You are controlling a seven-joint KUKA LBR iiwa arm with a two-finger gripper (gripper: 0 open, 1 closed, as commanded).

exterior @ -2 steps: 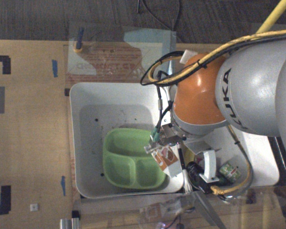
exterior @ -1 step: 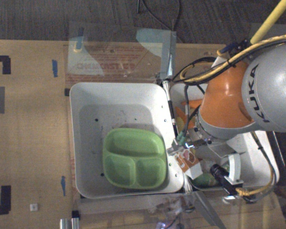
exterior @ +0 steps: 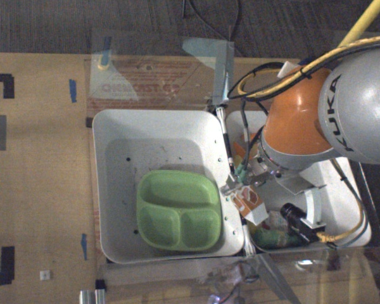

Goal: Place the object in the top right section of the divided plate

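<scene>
Tool [exterior: 244, 192] at bin divider, grip state can't tell — carry orange/white pkg [exterior: 252, 206] up-left to green divided plate [exterior: 178, 210] top-right section.

Dark carpet [exterior: 82, 8] beyond tan benchtop [exterior: 38, 170]

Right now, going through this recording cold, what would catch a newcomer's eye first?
The bulky grey arm with its orange band dominates the right side, reaching down over the right white bin. Next comes the lime-green divided plastic plate, lying in the lower right part of the left white bin. Between them, at the bins' shared edge, a small orange-and-white packet-like object sits beneath the wrist; whether it is held is unclear.
</scene>
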